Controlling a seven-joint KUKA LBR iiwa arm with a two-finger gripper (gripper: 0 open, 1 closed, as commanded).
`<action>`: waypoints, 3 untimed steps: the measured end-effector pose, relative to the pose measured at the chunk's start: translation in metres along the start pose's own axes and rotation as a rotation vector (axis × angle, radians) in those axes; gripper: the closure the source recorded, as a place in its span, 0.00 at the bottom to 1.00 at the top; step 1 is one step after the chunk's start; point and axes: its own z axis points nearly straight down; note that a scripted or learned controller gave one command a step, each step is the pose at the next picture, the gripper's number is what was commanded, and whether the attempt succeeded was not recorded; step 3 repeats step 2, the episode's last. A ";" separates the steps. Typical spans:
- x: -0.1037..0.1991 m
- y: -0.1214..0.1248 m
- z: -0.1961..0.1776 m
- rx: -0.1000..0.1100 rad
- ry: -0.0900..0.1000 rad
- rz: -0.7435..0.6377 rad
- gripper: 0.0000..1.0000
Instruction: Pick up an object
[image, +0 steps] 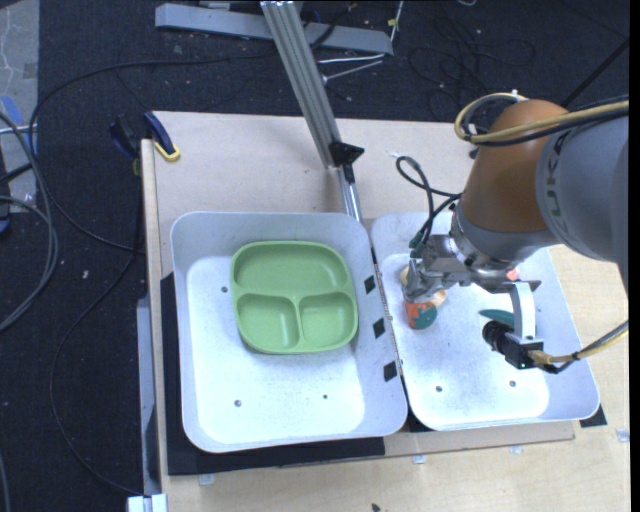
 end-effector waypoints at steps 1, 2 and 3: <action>0.054 -0.008 -0.018 -0.003 0.000 0.000 1.00; 0.103 -0.009 -0.030 -0.003 -0.001 0.001 1.00; 0.103 -0.009 -0.030 -0.003 -0.001 0.001 1.00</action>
